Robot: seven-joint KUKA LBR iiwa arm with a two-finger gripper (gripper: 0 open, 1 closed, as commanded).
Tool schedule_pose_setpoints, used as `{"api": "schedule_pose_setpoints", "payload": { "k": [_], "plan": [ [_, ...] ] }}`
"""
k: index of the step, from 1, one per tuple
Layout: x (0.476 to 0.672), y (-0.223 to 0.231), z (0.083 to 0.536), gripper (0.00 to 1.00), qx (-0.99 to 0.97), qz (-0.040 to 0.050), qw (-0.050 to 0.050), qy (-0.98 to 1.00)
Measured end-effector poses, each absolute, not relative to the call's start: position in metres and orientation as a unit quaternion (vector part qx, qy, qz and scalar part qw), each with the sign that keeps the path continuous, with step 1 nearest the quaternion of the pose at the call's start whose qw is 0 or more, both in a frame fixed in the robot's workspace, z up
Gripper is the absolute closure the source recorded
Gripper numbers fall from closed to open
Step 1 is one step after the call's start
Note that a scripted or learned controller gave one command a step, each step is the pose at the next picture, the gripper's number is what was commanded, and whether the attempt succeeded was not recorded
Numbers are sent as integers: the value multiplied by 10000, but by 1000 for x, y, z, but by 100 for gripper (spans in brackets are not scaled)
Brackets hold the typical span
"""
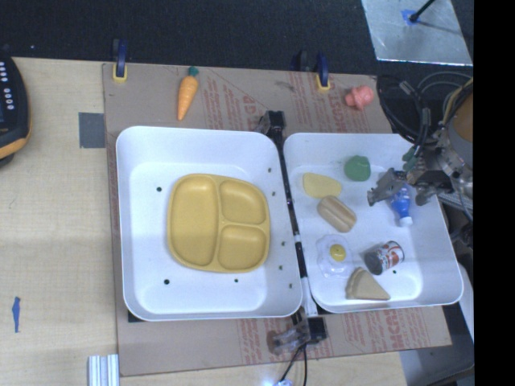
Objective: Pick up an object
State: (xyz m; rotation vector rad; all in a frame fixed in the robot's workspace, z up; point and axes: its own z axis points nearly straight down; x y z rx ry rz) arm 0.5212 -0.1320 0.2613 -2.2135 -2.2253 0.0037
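On the worktop (56, 215), pale wood grain, a brown cardboard sheet (241, 95) lies under both bins; it carries faint red print that I cannot read. At the worktop's left edge sits a dark handset with an orange rim (10, 107), its buttons too small to make out. A toy carrot (187, 93), orange with a green top, lies on the cardboard beyond the left bin's far edge.

The left bin (141, 215) is smooth white plastic with rounded corners, and in its middle rests a yellow sectioned plate (218, 221) with three compartments.

The right bin (438, 280) holds the small things. Near its left wall lie a flat pale yellow piece (321, 185), a tan bun-shaped piece (336, 213) and a clear round lid with a yellow centre (334, 253). At the near edge rests a tan wedge (366, 286), and just beside it a small can (385, 257) with a red and white label, its writing unreadable. A green rounded lump (357, 167) sits toward the far edge. A pink lump (360, 96) lies on the cardboard beyond the far right corner.

My claw (402, 187) hangs over the right side of this bin, dark and angular. A small blue and white object (401, 207) lies right under its tips, touching or nearly so; I cannot tell whether my claw is wide or narrow, nor whether it grips anything.
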Motion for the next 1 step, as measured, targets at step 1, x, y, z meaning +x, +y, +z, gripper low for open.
{"api": "schedule_pose_setpoints", "payload": {
  "k": [1],
  "plan": [
    [472,-164,141,0,-7068,41,55,-7074]
  ]
}}
